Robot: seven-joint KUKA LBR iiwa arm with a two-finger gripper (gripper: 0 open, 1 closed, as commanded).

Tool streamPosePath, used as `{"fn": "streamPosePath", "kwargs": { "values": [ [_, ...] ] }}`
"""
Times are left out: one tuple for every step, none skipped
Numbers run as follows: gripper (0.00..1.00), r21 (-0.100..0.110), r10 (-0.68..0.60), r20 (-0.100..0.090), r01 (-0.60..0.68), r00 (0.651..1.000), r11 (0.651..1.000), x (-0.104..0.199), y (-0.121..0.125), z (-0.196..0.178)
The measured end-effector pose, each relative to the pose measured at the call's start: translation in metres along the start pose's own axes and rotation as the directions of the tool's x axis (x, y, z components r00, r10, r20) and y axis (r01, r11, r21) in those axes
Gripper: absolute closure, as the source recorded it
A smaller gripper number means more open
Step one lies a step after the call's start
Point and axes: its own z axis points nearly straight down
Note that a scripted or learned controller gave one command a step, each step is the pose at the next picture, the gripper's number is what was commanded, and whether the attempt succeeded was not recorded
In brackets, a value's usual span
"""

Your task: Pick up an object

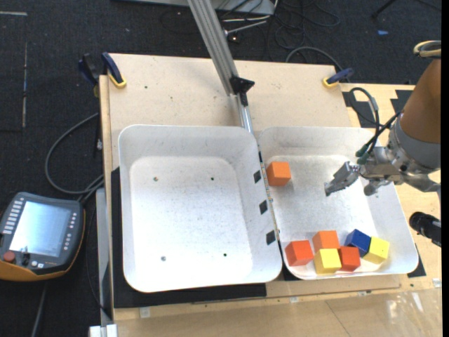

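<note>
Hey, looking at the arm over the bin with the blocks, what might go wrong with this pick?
The blocks at the near rim, such as the yellow block and blue block, sit touching, so the gripper might jam or nudge neighbours. The lone orange block sits near the bin wall, which may crowd a grasp.

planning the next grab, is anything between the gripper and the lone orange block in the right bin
Nothing visible: bare bin floor lies between the gripper and the lone orange block; the other blocks cluster at the bin's near edge.

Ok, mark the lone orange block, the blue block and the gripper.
lone orange block (pixel 278 173), camera view, top face.
blue block (pixel 358 240), camera view, top face.
gripper (pixel 337 183), camera view, fingertip end.
</note>
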Motion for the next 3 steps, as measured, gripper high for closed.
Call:
{"fn": "streamPosePath", "kwargs": {
  "values": [
    [0.0,-0.003,-0.005,0.002,0.005,1.0,1.0,-0.022,0.079,0.012],
    [0.0,-0.009,-0.005,0.003,0.005,1.0,1.0,-0.031,0.097,-0.126],
    [0.0,0.011,0.004,-0.001,-0.004,1.0,1.0,-0.062,0.056,0.01]
  ]
}}
